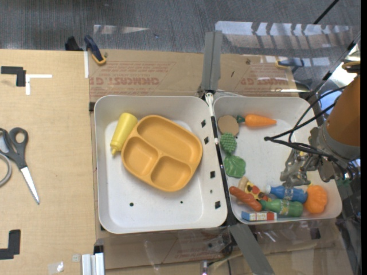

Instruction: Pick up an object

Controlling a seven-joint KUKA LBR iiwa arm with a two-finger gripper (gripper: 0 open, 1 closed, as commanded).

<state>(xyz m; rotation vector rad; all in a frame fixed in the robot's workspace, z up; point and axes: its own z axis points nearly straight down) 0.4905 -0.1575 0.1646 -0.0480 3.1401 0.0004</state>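
Observation:
My gripper (296, 175) hangs over the right bin (259, 153), near its right side, just above a pile of toy food at the bin's front. The pile holds a blue bottle (287, 193), an orange pumpkin (316, 199), a green piece (285, 208), a red hot dog (246, 196) and a small white and red box (258, 215). Farther back lie a carrot (260, 120), a tan round piece (228, 125) and green leafy toys (231, 156). Nothing shows between the fingers.
The left bin (114, 205) holds an orange divided plate (161, 152) and a yellow bottle (122, 132). Scissors (20, 159) lie on the bench at far left. Black cables (298, 128) cross above the right bin's back right.

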